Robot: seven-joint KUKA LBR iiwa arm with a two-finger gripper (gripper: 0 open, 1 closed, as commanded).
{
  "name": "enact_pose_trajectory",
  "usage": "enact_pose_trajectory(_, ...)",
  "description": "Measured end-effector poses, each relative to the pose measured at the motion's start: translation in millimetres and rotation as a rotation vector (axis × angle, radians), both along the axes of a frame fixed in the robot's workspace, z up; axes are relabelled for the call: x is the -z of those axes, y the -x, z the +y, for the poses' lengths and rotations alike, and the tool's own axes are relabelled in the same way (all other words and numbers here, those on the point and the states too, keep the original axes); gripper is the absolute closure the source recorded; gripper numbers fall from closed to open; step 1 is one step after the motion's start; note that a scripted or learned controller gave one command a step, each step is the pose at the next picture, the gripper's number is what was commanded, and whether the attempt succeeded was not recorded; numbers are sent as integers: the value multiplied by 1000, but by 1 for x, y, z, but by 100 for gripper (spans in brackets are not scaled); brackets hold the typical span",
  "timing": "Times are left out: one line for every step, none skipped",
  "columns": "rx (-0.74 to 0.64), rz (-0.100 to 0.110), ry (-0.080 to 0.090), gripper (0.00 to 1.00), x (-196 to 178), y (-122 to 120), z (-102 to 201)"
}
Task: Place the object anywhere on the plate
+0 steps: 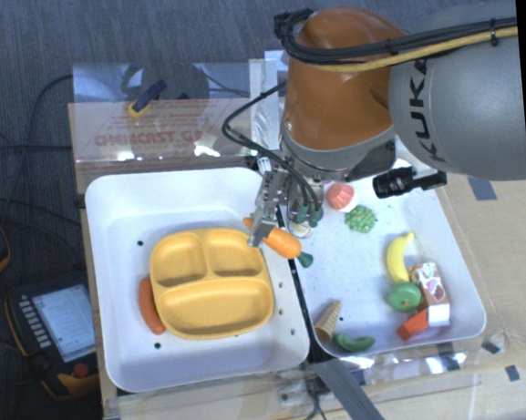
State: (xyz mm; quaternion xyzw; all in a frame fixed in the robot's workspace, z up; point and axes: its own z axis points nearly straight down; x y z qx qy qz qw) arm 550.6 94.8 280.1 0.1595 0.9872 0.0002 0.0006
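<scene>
Gripper (274,234) clamped on carrot (282,242), at the upper right rim of the yellow plate (213,283) in left bin (112,263), hot dog (148,306) beside plate, banana (397,256) and broccoli (361,219) in right bin (463,297)

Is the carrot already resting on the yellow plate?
No, the carrot sits at the gripper beside the yellow plate's right rim, above the divide between the bins.
</scene>
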Motion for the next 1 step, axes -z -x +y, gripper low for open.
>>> enact_pose_trajectory(0,0,0,0,0,0,0)
